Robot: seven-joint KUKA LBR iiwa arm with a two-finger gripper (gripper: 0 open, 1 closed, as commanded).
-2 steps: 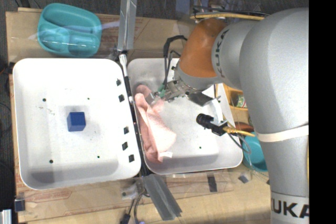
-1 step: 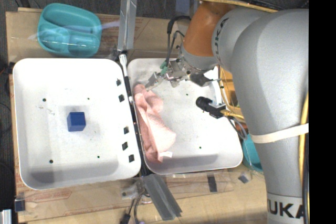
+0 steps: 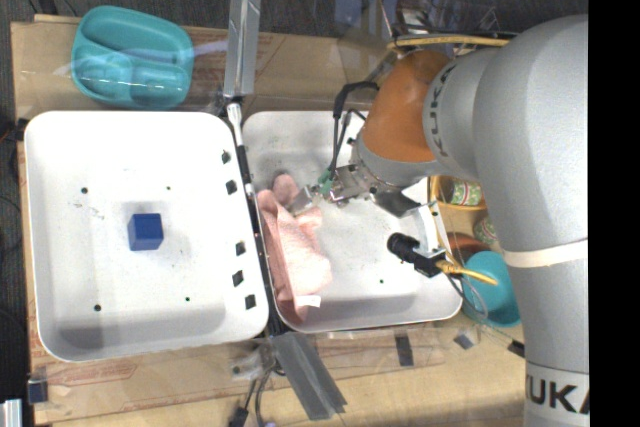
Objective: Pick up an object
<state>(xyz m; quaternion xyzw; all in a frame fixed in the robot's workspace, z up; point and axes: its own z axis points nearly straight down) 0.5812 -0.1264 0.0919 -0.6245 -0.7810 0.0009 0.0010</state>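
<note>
A pink cloth [image 3: 296, 253] lies crumpled along the left wall of the right bin [image 3: 400, 307]. My gripper [image 3: 322, 190] is low in that bin, right at the cloth's upper end, and its tips meet the fabric. A small blue cube [image 3: 146, 231] rests on the floor of the left bin [image 3: 60, 165], far from the gripper.
A teal plastic container [image 3: 132, 56] lies on the bench behind the left bin. A teal cup-like object [image 3: 493, 283] and some colourful items [image 3: 462, 195] sit just right of the right bin, partly hidden by the arm. The arm covers the right bin's far right part.
</note>
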